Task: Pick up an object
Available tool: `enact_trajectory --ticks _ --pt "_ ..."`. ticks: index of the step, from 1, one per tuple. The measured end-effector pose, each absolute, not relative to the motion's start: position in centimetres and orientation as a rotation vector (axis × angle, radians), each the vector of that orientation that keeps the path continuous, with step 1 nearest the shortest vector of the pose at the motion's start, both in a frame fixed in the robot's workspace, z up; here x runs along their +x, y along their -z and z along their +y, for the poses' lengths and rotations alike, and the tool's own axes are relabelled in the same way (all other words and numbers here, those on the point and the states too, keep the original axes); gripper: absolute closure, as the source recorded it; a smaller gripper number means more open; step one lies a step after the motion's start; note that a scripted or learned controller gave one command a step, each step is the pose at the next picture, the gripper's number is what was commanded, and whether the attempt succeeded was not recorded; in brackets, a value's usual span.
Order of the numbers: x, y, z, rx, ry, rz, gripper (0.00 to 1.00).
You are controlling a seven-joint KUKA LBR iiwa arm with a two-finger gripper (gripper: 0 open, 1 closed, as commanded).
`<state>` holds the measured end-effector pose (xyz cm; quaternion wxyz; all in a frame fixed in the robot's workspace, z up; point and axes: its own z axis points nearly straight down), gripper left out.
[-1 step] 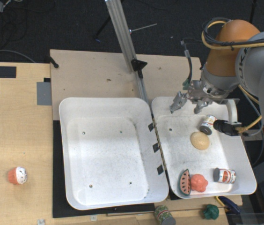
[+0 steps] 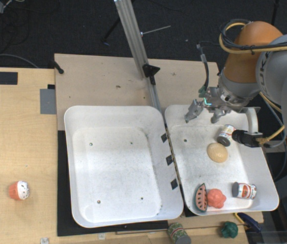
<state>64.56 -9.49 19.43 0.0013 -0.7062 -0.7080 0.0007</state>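
Nearest the camera, at the bench's front edge, sit a dark green knobbly toy (image 2: 229,230) and a small dark ridged cylinder (image 2: 177,232), both outside the bins. Just behind them, along the front of the right white bin (image 2: 265,177), lie a watermelon-slice toy (image 2: 201,197), a lumpy coral-red toy (image 2: 216,197) touching it, and a small red-and-white can on its side (image 2: 244,190).

The two-finger gripper (image 2: 205,110) hangs over the bin's far rim with its fingers spread apart and nothing between them. The likeliest candidates are close by: a small jar with a yellow-and-white label (image 2: 225,134), tipped over, and a smooth beige egg-shaped object (image 2: 218,152) just in front of it.

The risks, as I judge them: the egg shape is rounded and may squirt out of a closing pinch; the jar could roll; and the two lie near enough that a finger aimed at one might nudge the other. The bin's far wall also crowds a descent there.

The left white bin (image 2: 77,136) lies beside it, and a red-and-white ball (image 2: 19,190) rests well apart on the wooden table.
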Motion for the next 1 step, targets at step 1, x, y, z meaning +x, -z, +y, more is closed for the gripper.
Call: enact_trajectory --ticks 1 --pt "63.94 -14.79 -9.93 -2.217 -0.008 -2.218 0.00"
